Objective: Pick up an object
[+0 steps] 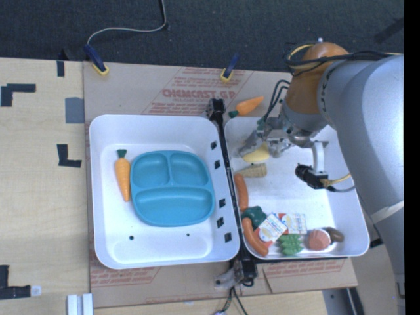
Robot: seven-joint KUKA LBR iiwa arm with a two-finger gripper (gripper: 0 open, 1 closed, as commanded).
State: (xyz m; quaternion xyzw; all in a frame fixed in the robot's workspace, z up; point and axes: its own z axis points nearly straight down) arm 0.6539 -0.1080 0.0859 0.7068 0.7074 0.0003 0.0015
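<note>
1. Nearest the camera, I am looking at the front corner of the right bin (354, 205), where a green broccoli piece (289, 243), a printed packet (281, 225) and a reddish round toy (319, 239) are crowding together, with an orange sausage shape (241, 191) lying along the left wall.
2. In the left bin (105, 176), a blue divided plate (173, 186) is sitting with a toy carrot (123, 174) just beside its left edge; both are well apart from the arm.
3. Further back in the right bin, I am watching the pincer (268, 140) hanging low over a pale yellow object (256, 155), with a tan corn-like piece (252, 170) just in front of it.
4. I cannot tell from this slant whether the pincer is apart or together, nor whether anything is between its tips.
5. The yellow object is lying just below and left of the pincer, its long axis running roughly left to right; I judge a short drop is what the grasp is turning on.
6. Farthest, an orange carrot (250, 104) is resting on the bin's back rim, by the worktop's cardboard (157, 94).
</note>
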